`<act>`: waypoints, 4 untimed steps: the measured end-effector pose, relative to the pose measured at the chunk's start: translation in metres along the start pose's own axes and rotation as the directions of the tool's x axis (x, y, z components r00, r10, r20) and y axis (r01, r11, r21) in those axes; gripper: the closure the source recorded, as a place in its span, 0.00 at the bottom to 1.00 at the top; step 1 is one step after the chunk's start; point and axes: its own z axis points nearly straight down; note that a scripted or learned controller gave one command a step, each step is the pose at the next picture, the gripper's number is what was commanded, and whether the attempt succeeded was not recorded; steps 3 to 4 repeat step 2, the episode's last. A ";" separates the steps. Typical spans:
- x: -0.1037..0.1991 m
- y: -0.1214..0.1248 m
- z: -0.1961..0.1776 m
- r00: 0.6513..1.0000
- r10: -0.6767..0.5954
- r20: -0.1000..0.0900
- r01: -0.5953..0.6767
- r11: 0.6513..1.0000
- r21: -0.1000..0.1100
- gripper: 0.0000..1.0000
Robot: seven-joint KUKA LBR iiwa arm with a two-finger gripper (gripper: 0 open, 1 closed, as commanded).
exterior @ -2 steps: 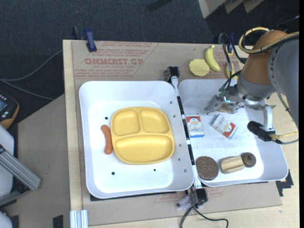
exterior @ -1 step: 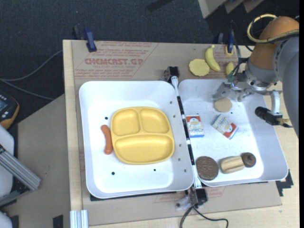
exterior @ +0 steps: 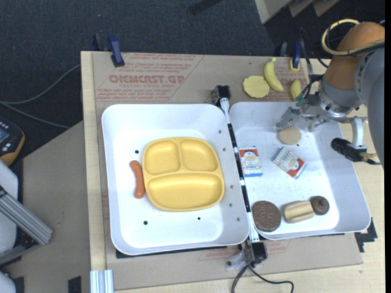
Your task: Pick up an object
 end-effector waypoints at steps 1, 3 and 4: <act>0.000 -0.063 0.000 1.000 0.003 -0.005 -0.003 1.000 0.009 0.00; 0.025 0.003 0.000 1.000 -0.005 -0.001 0.005 1.000 -0.005 0.00; 0.025 0.003 0.000 1.000 -0.005 -0.001 0.005 1.000 -0.005 0.00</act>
